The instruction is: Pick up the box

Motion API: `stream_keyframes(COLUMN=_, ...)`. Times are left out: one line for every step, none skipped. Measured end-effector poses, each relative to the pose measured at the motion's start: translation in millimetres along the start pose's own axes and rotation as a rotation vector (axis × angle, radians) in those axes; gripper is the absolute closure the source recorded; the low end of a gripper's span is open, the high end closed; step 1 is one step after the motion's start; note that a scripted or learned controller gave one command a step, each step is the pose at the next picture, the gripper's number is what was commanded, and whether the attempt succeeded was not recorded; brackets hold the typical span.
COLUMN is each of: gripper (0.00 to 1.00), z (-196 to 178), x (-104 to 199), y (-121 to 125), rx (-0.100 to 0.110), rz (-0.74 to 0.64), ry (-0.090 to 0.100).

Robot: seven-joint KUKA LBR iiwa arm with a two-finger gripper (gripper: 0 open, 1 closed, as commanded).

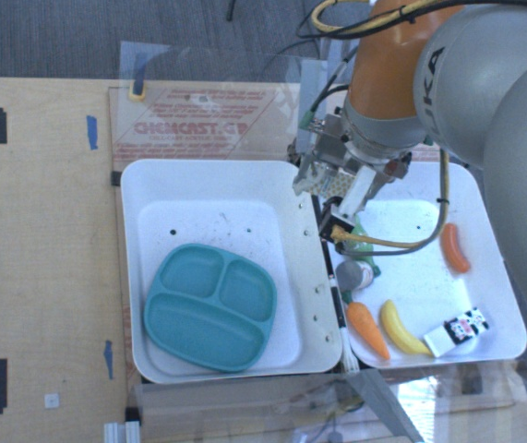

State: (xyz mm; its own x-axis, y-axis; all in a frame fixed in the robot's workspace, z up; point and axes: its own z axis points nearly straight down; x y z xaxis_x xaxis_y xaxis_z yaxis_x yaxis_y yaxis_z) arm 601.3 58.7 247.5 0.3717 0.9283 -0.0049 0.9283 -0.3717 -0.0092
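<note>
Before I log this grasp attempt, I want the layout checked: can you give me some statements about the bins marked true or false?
1. The teal divided plate lies in the left bin. True.
2. The end effector hangs directly over the box. False: it is by the divider between the bins, toward the top of the view, while the box lies in the lower right corner of its bin.
3. The banana lies between the carrot and the box. True.
4. The box shares a bin with the plate. False: the box is in the right bin.
</note>
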Motion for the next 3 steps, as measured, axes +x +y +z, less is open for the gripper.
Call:
stream_keyframes(gripper=1.00, z=38.3, x=-24.4, y=13.9, rx=-0.003, rz=0.076, ry=0.002)
stream_keyframes(gripper=1.00, z=30.0, x=-24.9, y=14.7, rx=-0.001, rz=0.076, ry=0.002)
stream_keyframes(gripper=1.00, z=38.3, x=-45.8, y=-10.7, rx=-0.003, rz=0.128, ry=0.004)
